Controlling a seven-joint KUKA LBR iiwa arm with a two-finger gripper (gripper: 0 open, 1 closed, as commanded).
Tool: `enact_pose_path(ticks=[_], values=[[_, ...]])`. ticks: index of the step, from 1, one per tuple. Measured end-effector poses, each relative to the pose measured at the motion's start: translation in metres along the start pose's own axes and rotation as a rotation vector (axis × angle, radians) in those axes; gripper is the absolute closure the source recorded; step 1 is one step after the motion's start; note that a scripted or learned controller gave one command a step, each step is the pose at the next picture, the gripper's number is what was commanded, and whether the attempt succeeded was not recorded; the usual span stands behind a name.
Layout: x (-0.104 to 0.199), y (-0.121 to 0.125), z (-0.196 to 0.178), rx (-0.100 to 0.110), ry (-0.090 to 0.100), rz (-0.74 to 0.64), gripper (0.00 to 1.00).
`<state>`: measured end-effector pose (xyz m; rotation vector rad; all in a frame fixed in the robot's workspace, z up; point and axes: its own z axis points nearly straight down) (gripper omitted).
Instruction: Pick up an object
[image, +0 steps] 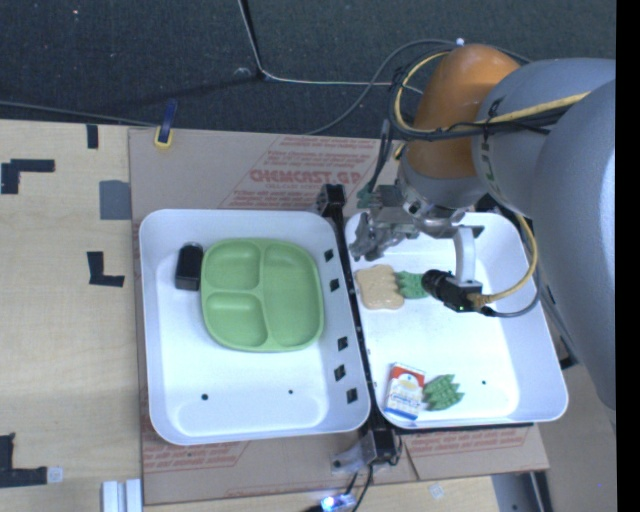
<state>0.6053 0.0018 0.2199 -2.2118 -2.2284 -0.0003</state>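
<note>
From the overhead camera, the gripper (385, 240) hangs over the upper-left corner of the right bin (500, 385), close beside the divider between the two bins. Its metal parts blur together there, so I cannot tell whether the jaws are released or clenched, and nothing is visibly caught in them.

Just below the jaws lies a tan cookie (379, 288), flat on the bin floor, with a green leafy piece (412, 285) touching its right side. That cookie is the nearest candidate for picking. Further down from the jaws, near the bin's front wall, a small carton (405, 390) lies with another green sprig (441, 391) against it. Left of the jaws, across the divider, the left bin (165, 400) holds a green tray (262, 295) and a black block (189, 267) beside it.

To do this well, I judge the jaws should centre over the cookie before dropping, keeping off the divider wall and straddling the cookie without trapping the leafy piece. A flat cookie gives little to bite on, so the descent must go almost to the floor.
</note>
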Motion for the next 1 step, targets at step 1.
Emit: enact_pose_path(ticks=[1], values=[[0.0504, 0.0043, 0.0074, 0.001, -0.001, 0.001, 1.0]])
